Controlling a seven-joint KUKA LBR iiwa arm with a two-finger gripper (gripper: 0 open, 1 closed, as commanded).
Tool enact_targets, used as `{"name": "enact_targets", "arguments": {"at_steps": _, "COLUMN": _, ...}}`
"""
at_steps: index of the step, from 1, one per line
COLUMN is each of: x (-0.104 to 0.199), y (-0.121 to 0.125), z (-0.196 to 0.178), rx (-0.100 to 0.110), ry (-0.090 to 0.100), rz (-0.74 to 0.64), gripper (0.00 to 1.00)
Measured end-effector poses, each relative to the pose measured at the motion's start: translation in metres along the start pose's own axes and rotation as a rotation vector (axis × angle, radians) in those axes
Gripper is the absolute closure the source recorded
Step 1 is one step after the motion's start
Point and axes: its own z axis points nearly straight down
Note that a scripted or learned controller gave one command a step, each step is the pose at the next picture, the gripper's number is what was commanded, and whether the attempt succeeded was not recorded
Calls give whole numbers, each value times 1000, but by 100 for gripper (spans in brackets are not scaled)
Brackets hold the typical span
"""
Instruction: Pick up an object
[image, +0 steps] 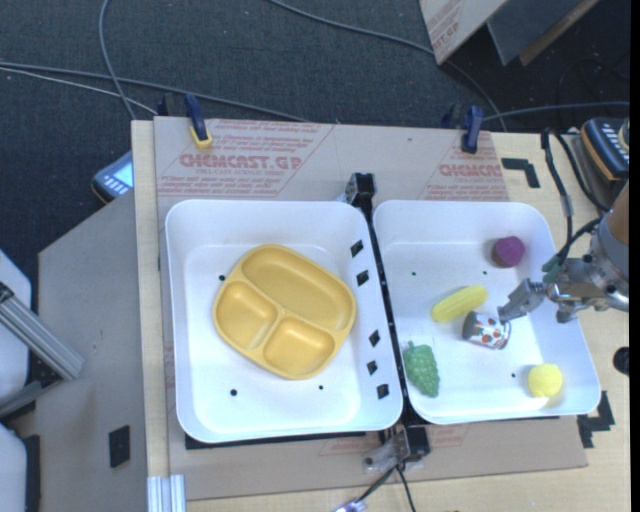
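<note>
Camera view | pincer (522, 300) beside small can (486, 330) | corn (459, 303) close by

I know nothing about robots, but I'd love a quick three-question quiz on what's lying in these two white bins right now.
1. True or false: the yellow divided plate lies in the left bin.
2. Which item in the right bin lies nearest the divider between the bins?
A. purple ball
B. green grapes
C. yellow lemon
3. Fill in: the small white, grey and red object just in front of the gripper lies directly below the yellow ____ in the picture.

Key: 1 true; 2 B; 3 corn.
</note>
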Motion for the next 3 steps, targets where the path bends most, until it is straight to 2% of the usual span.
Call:
{"name": "enact_targets", "arguments": {"at_steps": 1, "x": 0, "y": 2, "z": -5, "rx": -10, "ry": -2, "rz": -3, "gripper": 0}}
{"name": "enact_targets", "arguments": {"at_steps": 3, "x": 0, "y": 0, "z": 122, "rx": -3, "ry": 0, "rz": -2, "gripper": 0}}
